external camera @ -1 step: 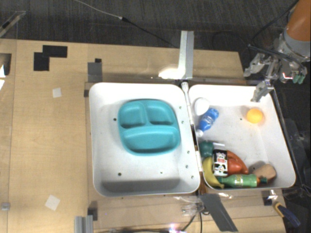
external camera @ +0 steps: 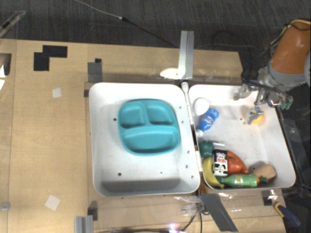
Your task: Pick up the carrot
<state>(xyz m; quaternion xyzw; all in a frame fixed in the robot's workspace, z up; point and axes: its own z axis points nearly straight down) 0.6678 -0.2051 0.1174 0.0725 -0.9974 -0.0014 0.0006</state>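
Matt wood bench, two smooth white plastic bins, and a glossy teal plastic tray.

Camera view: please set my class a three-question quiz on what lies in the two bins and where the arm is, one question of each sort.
1. True or false: the teal plate lies in the view's left bin.
2. Multiple choice: the carrot lies (A) on the plate, (B) in the pile at the near end of the view's right bin, (C) on the bench outside both bins.
3. Short answer: which lies nearer the gripper, the blue bottle or the banana?

Key: 1 true; 2 B; 3 the blue bottle.
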